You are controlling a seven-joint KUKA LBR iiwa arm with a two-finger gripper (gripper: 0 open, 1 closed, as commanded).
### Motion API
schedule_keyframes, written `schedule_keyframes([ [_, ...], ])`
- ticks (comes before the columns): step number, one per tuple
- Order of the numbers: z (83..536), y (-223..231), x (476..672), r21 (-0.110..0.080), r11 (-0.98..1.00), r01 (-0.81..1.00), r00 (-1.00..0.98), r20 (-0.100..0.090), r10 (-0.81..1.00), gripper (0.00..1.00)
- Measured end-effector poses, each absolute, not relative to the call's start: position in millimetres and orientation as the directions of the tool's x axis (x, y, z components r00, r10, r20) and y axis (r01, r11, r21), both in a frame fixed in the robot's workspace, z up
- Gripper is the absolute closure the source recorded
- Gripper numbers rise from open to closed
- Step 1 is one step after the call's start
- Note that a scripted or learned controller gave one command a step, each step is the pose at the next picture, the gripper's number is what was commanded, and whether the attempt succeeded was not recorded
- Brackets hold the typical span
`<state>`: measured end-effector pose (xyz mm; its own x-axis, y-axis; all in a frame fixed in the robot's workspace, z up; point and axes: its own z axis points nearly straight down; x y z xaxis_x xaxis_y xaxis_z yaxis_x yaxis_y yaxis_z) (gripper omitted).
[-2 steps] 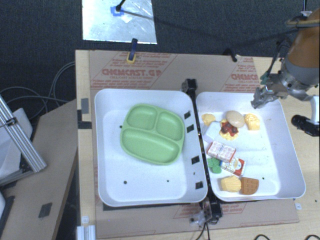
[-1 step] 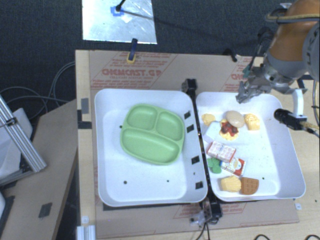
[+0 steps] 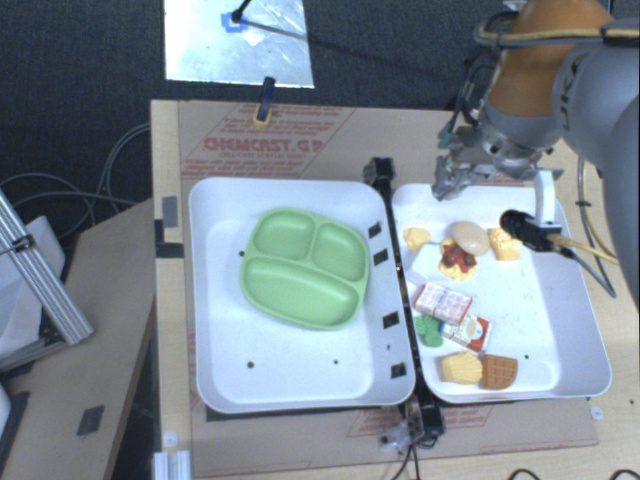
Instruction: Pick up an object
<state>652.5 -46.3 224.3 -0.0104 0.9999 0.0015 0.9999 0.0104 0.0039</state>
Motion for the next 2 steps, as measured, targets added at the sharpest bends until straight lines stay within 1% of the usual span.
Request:
schedule_keyframes([
  [1, 232.9, 12.8, 652.7, 0.004, 0.011, 1.0, -0.011, 0.003, 1.0, 1.0],
  [2, 229.9, 16.4, 661.6, 0.004, 0.006, 1.0, -0.006, 0.0, 1.0, 1.0],
])
